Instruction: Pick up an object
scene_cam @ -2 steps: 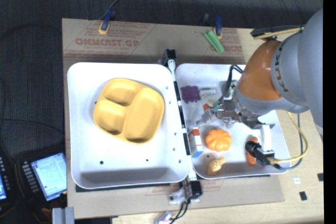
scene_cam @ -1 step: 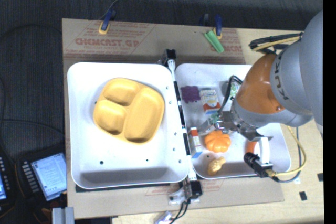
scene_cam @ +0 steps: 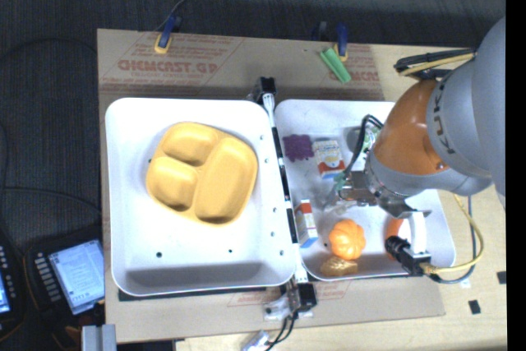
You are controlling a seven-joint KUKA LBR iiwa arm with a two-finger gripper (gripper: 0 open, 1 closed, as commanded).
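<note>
The right bin [scene_cam: 288, 113] holds several small objects. An orange pumpkin-shaped toy [scene_cam: 347, 237] lies near its front, with a tan rounded piece [scene_cam: 337, 265] just below it. A purple block [scene_cam: 297, 147] sits at the back left, a white and red package [scene_cam: 328, 154] beside it, and a small red and white carton [scene_cam: 306, 219] by the left wall. My gripper [scene_cam: 355, 191] hangs low over the middle of this bin, just above and behind the orange toy. The wrist hides its fingers.
The left bin [scene_cam: 123, 177] carries a large yellow three-part tray [scene_cam: 201, 171]. A black divider [scene_cam: 275, 152] runs between the bins. A green marker [scene_cam: 335, 65] and blue clamps [scene_cam: 168, 33] lie on the cardboard behind. A tablet [scene_cam: 72, 274] sits at the lower left.
</note>
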